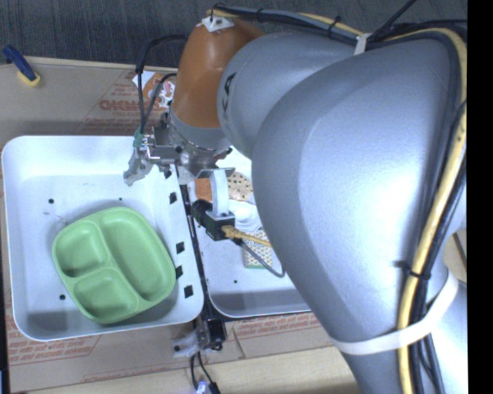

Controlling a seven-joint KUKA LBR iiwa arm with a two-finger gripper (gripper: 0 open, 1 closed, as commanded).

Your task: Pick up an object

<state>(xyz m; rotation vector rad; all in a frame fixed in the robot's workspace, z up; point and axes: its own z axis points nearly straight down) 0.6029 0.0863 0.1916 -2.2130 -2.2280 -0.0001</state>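
- Gripper (140,164) sits over the far right corner of the left bin (33,150), close to the wall where the two bins meet.
- You cannot tell from this slant whether the gripper is open or closed; its metal parts blur together against the white floor.
- Plate (111,261) is your plainest target: green, with three compartments, lying flat in the near half of the left bin. It is apart from the gripper, toward you and a little to the left.
- The plate's right edge comes near the shared wall, and its near edge comes near the bin's front wall.
- Right bin (246,302) is mostly hidden from you by the arm (353,179), whose grey bulk covers the right of the view.
- Beside the shared wall in the right bin you can make out an orange thing (204,189), with a dotted piece (241,185) just to its right.
- A white thing (243,215) lies just nearer than the dotted piece, and a mesh piece (263,257) lies nearer still, partly under the arm. What these four are is too small and crowded for you to tell.
- Orange band (199,76) sits above the gripper, over the far rim of the bins.
- Cardboard (90,97) lies under both bins, and a blue clip (20,64) rests at its far left corner, well apart from everything else.
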